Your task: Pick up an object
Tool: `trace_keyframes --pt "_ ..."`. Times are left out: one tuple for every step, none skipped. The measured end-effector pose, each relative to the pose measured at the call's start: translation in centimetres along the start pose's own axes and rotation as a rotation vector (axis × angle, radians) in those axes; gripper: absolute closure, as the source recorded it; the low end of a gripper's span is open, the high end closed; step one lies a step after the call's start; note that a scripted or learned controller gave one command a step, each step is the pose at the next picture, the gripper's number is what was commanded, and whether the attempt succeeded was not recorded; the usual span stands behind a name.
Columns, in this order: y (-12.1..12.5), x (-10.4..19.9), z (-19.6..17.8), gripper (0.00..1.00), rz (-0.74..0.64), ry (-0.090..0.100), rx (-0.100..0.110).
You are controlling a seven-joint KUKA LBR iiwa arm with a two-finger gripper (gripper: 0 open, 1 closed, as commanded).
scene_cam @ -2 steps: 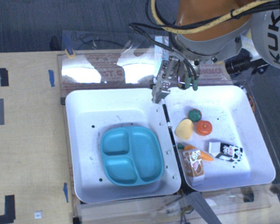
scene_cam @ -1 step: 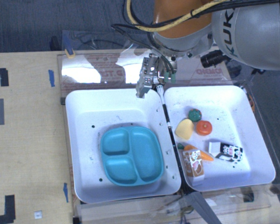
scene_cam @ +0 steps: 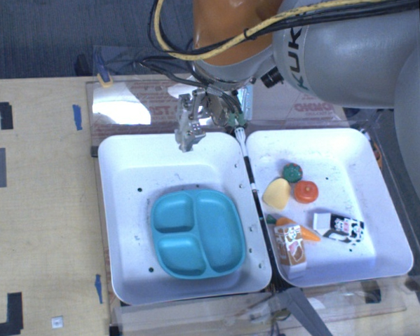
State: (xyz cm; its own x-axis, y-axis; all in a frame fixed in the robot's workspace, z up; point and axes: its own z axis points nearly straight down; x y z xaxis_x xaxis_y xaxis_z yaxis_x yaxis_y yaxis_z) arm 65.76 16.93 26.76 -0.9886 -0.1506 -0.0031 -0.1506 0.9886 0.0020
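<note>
Camera view: I see the grey arm (scene_cam: 344, 44) with its orange band reaching in from the upper right, its metal hand (scene_cam: 188, 133) hanging at the far rim of the left white bin (scene_cam: 120, 203). Its fingers point down with only a narrow gap, and nothing sits between them. A blue divided plastic tray (scene_cam: 197, 232) lies in that bin. The pickable things lie in the right white bin (scene_cam: 357, 156): a yellow lemon (scene_cam: 276, 193), green ball (scene_cam: 292, 172), red tomato (scene_cam: 307, 190), orange carrot (scene_cam: 297, 229), small cartons.
</note>
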Motion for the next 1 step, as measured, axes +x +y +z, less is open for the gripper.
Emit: trace_keyframes --pt "5.56 -1.82 -1.88 1.0 -0.185 -0.007 -0.001"
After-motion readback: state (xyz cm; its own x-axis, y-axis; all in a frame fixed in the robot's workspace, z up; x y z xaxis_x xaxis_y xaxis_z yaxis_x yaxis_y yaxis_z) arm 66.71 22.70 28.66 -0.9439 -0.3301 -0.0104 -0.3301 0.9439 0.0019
